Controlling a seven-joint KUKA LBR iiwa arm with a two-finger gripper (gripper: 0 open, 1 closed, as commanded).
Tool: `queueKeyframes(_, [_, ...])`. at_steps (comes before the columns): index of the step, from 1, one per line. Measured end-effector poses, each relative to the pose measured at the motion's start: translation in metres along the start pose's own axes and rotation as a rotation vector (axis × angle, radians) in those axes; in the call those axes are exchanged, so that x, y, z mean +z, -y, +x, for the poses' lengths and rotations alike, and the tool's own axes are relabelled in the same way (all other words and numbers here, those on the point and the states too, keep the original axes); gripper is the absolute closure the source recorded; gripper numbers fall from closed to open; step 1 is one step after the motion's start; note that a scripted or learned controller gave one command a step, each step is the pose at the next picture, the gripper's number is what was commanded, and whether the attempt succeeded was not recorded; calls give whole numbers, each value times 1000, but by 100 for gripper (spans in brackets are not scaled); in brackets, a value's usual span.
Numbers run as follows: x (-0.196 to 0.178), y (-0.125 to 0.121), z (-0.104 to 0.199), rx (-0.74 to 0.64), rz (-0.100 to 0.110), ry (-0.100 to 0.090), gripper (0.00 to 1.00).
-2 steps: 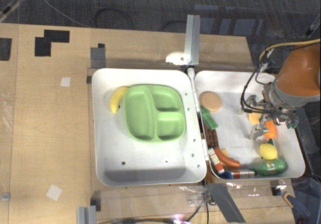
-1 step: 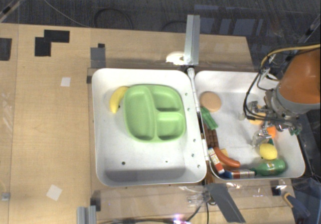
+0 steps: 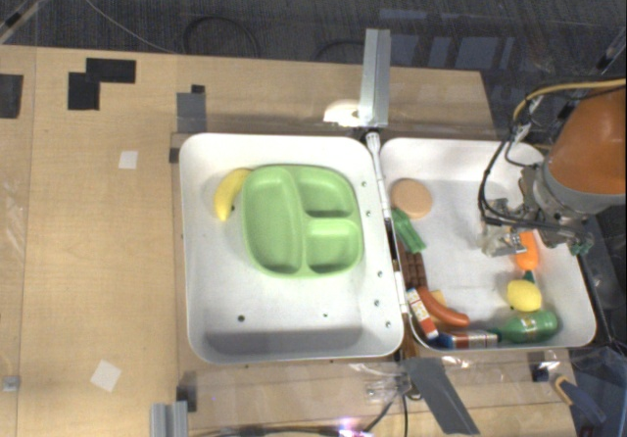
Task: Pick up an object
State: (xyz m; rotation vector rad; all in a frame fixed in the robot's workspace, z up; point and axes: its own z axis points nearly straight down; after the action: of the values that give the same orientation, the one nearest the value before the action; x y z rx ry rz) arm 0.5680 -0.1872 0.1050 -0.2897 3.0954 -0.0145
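Green tray [image 3: 294, 219], yellow banana [image 3: 229, 194], tan disc [image 3: 412, 198], yellow lemon [image 3: 524, 296], white bins [image 3: 294, 337].

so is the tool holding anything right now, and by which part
It cannot be told. The tool sits low in the right bin, right beside an orange piece, but the wrist hides whether anything is gripped.

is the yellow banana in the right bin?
No, the yellow banana lies in the left white bin, touching the green divided plastic tray.
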Motion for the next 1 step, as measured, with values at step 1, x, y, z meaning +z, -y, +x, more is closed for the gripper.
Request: queueKeyframes(1, [1,0,0,0,-1,-1,0])
